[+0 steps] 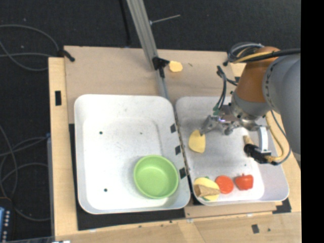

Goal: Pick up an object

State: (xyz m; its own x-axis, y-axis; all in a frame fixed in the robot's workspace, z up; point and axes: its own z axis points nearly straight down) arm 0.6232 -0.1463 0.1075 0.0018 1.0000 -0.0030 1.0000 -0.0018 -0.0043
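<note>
You have the gripper (pixel 218 124) low over the right bin (pixel 273 189), just right of a pale yellow wedge (pixel 197 142); you cannot tell its state. Along the near edge sit a yellow-brown piece (pixel 206 189), a tomato (pixel 224 184) and a red pepper (pixel 244 181). A green bowl (pixel 155 176) rests in the left bin (pixel 116 120).

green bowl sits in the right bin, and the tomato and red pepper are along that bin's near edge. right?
Not quite. The camera view shows the green bowl in the left bin, not the right one. The rest holds: the tomato and red pepper lie along the right bin's near edge.
</note>
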